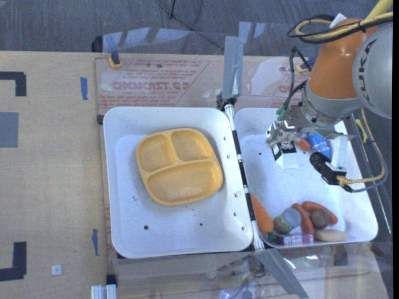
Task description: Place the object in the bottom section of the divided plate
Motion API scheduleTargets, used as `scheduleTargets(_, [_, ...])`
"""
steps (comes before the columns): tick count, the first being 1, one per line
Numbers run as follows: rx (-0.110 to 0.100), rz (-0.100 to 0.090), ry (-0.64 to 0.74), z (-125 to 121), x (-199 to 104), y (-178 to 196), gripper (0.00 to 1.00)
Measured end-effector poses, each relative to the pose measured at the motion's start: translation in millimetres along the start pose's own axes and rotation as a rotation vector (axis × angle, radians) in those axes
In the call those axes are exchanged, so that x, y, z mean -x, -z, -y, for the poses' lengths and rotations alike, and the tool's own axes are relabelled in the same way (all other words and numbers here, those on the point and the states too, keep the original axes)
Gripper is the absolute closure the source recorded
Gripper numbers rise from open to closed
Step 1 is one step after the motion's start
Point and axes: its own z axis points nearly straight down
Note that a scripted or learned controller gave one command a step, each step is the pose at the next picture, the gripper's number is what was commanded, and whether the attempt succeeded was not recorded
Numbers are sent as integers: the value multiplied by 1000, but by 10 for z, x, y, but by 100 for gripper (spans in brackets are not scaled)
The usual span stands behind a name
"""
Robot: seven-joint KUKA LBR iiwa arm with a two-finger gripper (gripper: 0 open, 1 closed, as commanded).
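The grey arm with its orange band is reaching in over the right-hand shallow white bin, and its end effector is hanging above that bin's upper part. Whether it is released or clenched cannot be told from this slanting view, and nothing is visibly gripped by it.

The yellow plastic divided plate is sitting in the left-hand white bin, its large bottom section facing the near edge and lying bare.

The likely candidates are lying heaped in the right bin's lower corner: an orange toy carrot against the dividing wall, a red toy sausage, a brown rounded piece and a pale beige oblong piece. Which one is meant is unclear.

These are probably light, stiff and smooth, so slipping is the risk. The carrot looks best taken across its thicker middle, though the wall beside it is crowding one side.
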Motion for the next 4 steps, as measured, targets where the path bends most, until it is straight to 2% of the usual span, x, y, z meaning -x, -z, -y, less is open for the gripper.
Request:
scheduleTargets(1, [0, 2, -216, -166, 76, 250, 100])
scheduleTargets(2, [-5, 0, -214, 531, -582, -10, 100])
scheduleTargets(3, [-6, 0, -197, 832, -1129, 66, 100])
scheduleTargets(4, [-3, 1, -285, 249, -1537, 171, 100])
